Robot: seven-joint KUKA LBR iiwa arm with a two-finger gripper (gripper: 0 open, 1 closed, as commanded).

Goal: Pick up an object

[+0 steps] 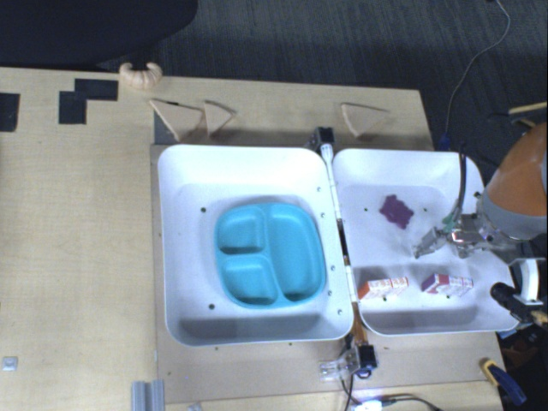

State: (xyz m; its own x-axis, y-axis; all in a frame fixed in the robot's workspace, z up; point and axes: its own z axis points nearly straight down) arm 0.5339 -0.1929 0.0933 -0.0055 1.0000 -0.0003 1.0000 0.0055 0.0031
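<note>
The arm point(524, 187) comes in as a rounded bulk, orange on top with a grey section beneath it where it narrows toward the wrist. At its end sits the gripper point(438, 240), a small cluster of bare silvery metal with thin grey fingers point(425, 247) and a tiny greenish fleck among the parts. A thin dark cable point(463, 182) runs along the far side of the wrist, and a white fitting with a black piece point(524, 288) shows just nearer
</note>
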